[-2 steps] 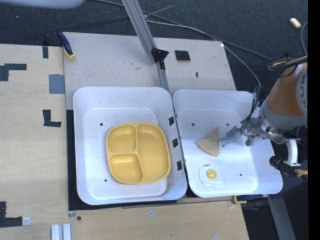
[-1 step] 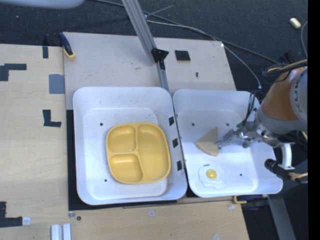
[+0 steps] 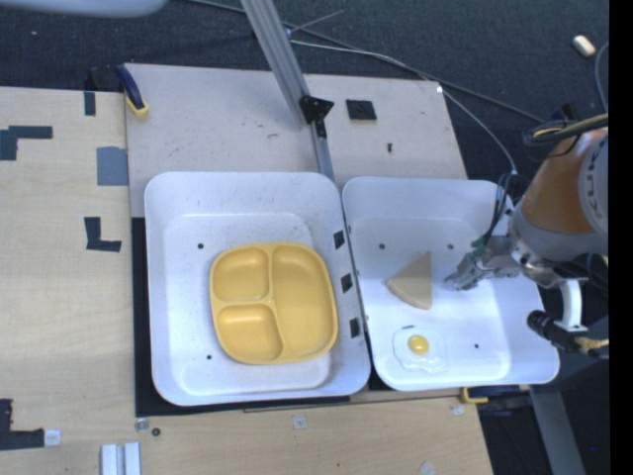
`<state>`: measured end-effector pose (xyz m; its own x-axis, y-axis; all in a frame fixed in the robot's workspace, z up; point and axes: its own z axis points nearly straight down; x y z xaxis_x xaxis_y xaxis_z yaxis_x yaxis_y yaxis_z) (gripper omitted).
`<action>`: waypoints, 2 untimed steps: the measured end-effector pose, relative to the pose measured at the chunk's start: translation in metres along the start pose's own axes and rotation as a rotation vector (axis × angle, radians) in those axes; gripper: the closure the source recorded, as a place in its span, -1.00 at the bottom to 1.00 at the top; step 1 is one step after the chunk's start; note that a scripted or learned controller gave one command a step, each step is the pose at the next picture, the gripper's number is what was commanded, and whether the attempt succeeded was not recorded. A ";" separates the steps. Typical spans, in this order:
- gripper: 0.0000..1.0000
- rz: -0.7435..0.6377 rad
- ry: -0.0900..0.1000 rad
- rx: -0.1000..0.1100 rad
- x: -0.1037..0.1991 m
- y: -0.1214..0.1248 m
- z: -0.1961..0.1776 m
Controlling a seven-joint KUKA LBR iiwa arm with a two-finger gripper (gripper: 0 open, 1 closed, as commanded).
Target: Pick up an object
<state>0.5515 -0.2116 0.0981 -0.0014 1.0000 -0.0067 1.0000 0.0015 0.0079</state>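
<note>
Camera view from above takes in two shallow white bins side by side on the bench. The left bin (image 3: 168, 265) carries a yellow divided plate (image 3: 274, 302) with three compartments, lying flat near the bin's middle, a little toward its near edge. The right bin (image 3: 396, 206) holds two things. A tan wedge, like a slice of toy bread or cheese (image 3: 415, 283), lies around the bin's centre with its point toward the far edge. A toy fried egg (image 3: 417, 347), white with a yellow yolk, lies flat near the bin's near edge, just apart from the wedge.

The grey arm with its orange band reaches in over the right bin's right edge. Its gripper (image 3: 463, 279) is low inside that bin, just beside the wedge on its right, close to it but with a sliver of white floor between them. Whether the jaws stand apart or together I cannot tell from here; nothing is seen between them.
</note>
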 end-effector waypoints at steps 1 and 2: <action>1.00 0.000 0.006 0.006 -0.006 0.002 -0.044; 1.00 0.000 0.005 0.005 -0.010 0.007 -0.088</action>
<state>0.5582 -0.2210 0.1858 -0.0012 1.0000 -0.0014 1.0000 0.0012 0.0033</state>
